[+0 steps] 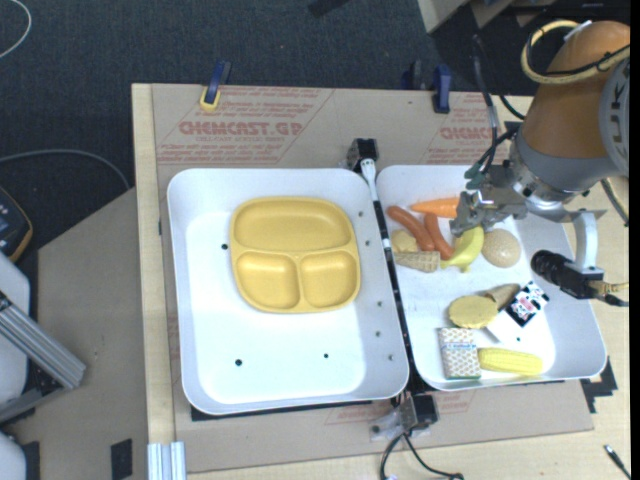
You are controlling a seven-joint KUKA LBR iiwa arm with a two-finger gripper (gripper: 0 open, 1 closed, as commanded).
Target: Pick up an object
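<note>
Jaws point(472, 218): low in the right bin point(585, 343), at the banana point(468, 249); we cannot tell whether apart or together.
Banana: right bin, beside the egg point(502, 249) and sausages point(425, 230).
Handling: we judge it light, stiff, smooth plastic, apt to slip.
Hold: across the curved middle, its narrow way.
Risk: crowding neighbours.

A dark blue-grey carpet floor point(90, 58) surrounds the bench point(290, 118), whose tan top bears red printed lettering. Two clamps, one yellow-tipped point(212, 90) and one blue point(440, 86), grip its far edge. A thin white cable point(20, 18) loops on the floor at far left. Aluminium framing point(35, 343) sits at near left. Light is even.
</note>
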